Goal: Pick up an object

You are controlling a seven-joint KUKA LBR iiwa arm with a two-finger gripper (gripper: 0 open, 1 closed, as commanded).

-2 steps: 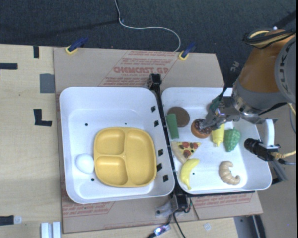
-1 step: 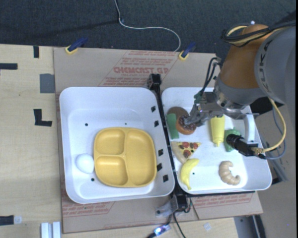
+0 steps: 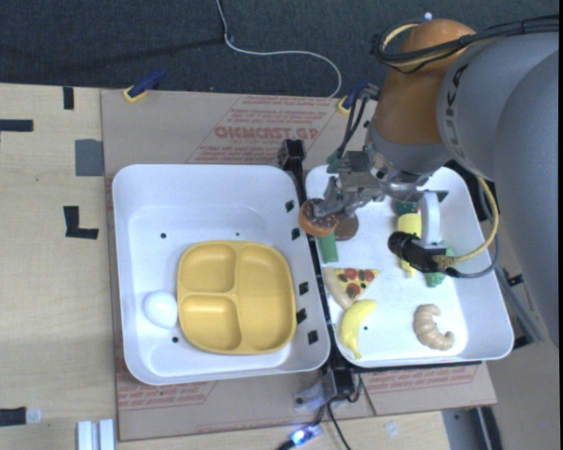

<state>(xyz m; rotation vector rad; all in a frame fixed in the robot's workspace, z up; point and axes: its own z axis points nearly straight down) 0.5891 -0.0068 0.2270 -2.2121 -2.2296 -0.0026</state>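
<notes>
Right, my readout from the overhead feed, line by line.

Arm: I see the grey arm (image 3: 507, 92) reaching in from the right, its orange band (image 3: 422, 73) sitting above the right bin (image 3: 483, 345).

Gripper: the gripper (image 3: 330, 216) hangs low over the upper-left corner of the right bin, close to the divide between the two bins.

Grip state: the fingers look closed on the doughnut (image 3: 319, 217), a brown ring that I see at the fingertips, pinched and overlapping the bin's left rim. Whether it is lifted clear of the floor I cannot tell from this angle.

Green piece: a small green item (image 3: 329, 248) lies just below the doughnut, against the left wall of the right bin.

Pizza slice: a pizza slice (image 3: 351, 282) with red dots lies below that, pointing down.

Banana: a banana (image 3: 356, 325) lies near the lower-left of the right bin, just beneath the pizza slice.

Croissant: a croissant (image 3: 433, 327) lies lower right in the same bin, apart from the banana.

Yellow-green item: a corn-like piece (image 3: 410, 225) rests beside the wrist, partly hidden by a black cable fitting (image 3: 415, 248).

Left bin: the left bin (image 3: 141, 195) bears a yellow divided plate (image 3: 235, 297) with a white egg (image 3: 159, 308) touching its left edge.
</notes>
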